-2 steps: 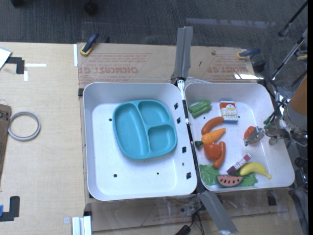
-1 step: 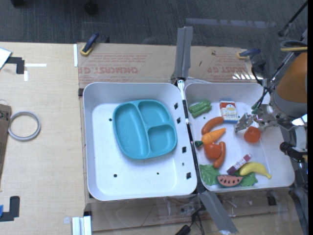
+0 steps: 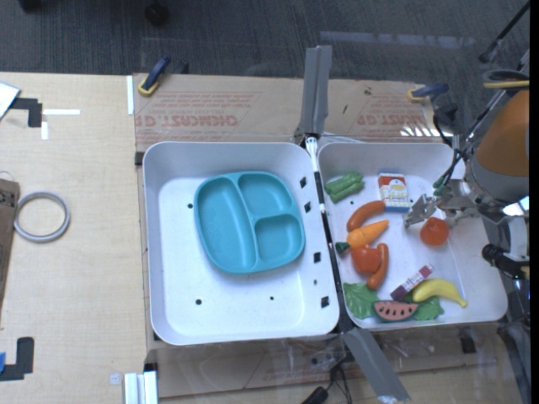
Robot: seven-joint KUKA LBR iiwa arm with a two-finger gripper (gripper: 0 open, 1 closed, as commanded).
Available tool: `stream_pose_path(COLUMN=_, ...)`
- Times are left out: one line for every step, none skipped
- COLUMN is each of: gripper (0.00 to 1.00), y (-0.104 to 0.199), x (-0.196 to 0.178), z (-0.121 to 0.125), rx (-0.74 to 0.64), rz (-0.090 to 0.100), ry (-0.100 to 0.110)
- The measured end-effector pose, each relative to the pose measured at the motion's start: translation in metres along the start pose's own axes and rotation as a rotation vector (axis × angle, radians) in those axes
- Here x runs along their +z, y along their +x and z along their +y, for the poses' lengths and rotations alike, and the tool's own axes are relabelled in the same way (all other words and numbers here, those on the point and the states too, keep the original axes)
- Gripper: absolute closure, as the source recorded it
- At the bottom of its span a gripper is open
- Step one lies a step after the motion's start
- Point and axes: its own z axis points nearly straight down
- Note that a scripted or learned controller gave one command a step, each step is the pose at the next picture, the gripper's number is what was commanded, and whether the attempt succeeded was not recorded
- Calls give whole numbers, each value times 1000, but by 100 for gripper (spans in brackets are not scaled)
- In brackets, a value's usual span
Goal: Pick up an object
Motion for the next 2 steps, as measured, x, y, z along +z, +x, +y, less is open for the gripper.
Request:
stream_pose_path(gripper=0, y=-2, x=-2, z=-25, rx=-104, rz=-6, ry=-2)
stream_pose_path(gripper=100, y=-7, x=-10, z=-26, rx=-99, rz=-12, ry=-1)
